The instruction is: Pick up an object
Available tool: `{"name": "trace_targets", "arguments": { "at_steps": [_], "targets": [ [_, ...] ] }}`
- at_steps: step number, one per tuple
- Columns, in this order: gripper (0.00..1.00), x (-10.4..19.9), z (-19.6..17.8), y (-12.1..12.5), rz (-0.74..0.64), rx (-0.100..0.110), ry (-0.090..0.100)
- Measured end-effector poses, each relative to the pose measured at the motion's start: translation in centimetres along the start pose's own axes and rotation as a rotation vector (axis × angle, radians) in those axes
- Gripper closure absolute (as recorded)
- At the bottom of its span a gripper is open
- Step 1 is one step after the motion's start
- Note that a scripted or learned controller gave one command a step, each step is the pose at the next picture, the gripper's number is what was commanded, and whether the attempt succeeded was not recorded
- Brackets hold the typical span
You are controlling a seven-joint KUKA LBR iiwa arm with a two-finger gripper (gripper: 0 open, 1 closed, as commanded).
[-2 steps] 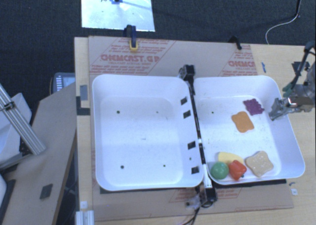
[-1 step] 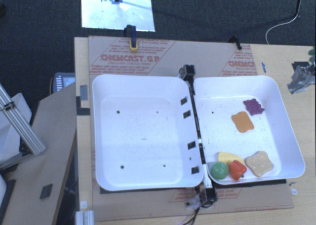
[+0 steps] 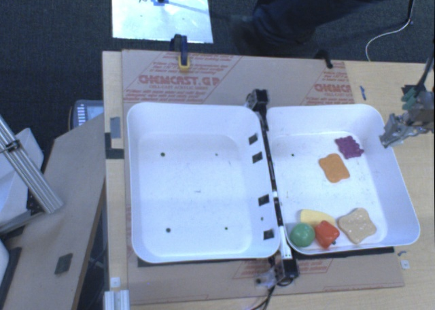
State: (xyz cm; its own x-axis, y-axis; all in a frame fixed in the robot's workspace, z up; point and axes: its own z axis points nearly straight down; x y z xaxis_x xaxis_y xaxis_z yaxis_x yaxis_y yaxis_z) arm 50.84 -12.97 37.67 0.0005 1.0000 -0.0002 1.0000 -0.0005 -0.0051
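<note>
The right bin (image 3: 380,119) holds several toy foods. A purple piece (image 3: 349,146) lies near its far right side, with an orange oval piece (image 3: 334,167) just in front of it. Along the near wall sit a green ball (image 3: 302,235), a red piece (image 3: 327,234), a yellow wedge (image 3: 315,217) and a tan toast slice (image 3: 357,225). My gripper (image 3: 396,131) hangs at the right rim of this bin, above and to the right of the purple piece, touching none of the objects.
The left bin (image 3: 136,166) lies beside the right one, and black clips (image 3: 258,158) run along their shared wall. Both bins rest on a cardboard sheet (image 3: 204,74) on the bench. A person's legs (image 3: 319,3) stand beyond the far edge.
</note>
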Motion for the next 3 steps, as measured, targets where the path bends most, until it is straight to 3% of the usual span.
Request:
{"name": "trace_targets", "arguments": {
  "at_steps": [1, 2, 3],
  "targets": [
    [1.00, 5.0, -16.8, 1.9, -0.010, -0.028, -0.002],
    [1.00, 1.6, -9.3, 4.8, 0.001, -0.002, 0.000],
    [1.00, -0.7, -1.0, 6.6, 0.000, 0.001, 0.000]
  ]
}}
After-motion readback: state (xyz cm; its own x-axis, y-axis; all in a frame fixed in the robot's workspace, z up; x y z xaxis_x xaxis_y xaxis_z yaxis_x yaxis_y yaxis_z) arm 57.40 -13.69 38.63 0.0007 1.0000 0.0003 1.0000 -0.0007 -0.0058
